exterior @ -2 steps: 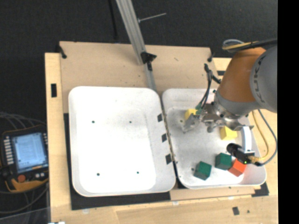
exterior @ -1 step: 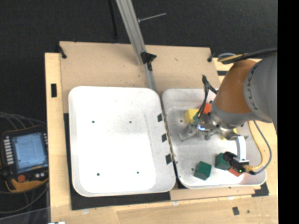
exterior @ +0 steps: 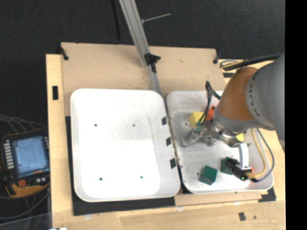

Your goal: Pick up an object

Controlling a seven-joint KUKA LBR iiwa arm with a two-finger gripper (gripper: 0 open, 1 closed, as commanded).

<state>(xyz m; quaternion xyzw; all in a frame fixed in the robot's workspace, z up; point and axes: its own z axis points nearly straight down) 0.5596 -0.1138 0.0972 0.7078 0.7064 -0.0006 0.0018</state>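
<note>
Nearest, a green block [exterior: 207, 175] lies loose on the right bin [exterior: 192, 188] floor, unlifted. Beyond it the gripper [exterior: 194, 137] is low in that bin beside a yellow object [exterior: 196, 118]; nothing visibly grasped, so picking remains.

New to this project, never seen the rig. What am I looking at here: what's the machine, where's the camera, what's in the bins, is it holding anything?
One camera, fixed above a wooden bench, looks down at a slant. Two shallow white bins sit side by side: the left bin and the right bin. The grey shape with the orange band is the robot arm, reaching in from the right over the right bin. Its pincer is low in that bin, beside a yellow object. Whether it has gripped anything can't be told from here. A green block lies near the bin's front edge, apart from the pincer. The device at far left is a handheld screen.
</note>
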